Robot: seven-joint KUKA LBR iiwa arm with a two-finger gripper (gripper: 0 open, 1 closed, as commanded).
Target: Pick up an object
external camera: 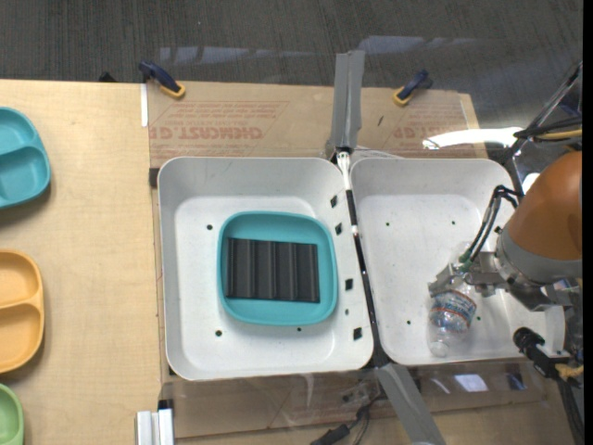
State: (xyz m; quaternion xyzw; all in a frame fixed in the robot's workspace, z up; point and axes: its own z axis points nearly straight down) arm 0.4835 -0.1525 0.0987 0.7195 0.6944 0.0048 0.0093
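The pale wooden bench [83, 156] carries a brown cardboard sheet [241, 123] with red print, fixed at its far edge by two blue and orange clamps [162, 79]. On the cardboard two shallow white plastic bins rest side by side, their inner rims touching: the left bin [190, 248] and the right bin [408, 211]. At the bench's left edge lie a teal divided plate [18, 156], an orange divided plate [17, 309] below it, and a green plate [7, 415] at the corner.

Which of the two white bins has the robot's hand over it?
The right bin, holding a clear plastic bottle beside the gripper. The left bin holds a teal tray.
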